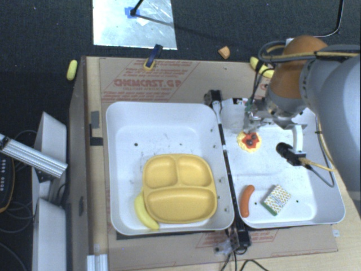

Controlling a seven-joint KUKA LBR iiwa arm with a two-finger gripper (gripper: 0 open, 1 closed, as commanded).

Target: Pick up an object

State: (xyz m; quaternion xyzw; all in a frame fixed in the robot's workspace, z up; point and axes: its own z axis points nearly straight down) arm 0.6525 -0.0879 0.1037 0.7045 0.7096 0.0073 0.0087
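In the right bin [321,208] lie three small things. A yellow and red toy [249,141] sits near the bin's far left corner. An orange sausage [246,200] lies by the front left wall. A green and white patterned block [276,199] rests just right of the sausage. My gripper [253,124] hangs low directly over the far side of the yellow and red toy, at or just above it. The grey arm with its orange band [290,72] covers the bin's far right part.
The left bin [130,123] holds a yellow divided plate [179,186] and a banana [144,212] tucked at the plate's front left. A black cylinder with a cable [289,153] hangs off the arm over the right bin. A divider wall [224,151] separates the bins.
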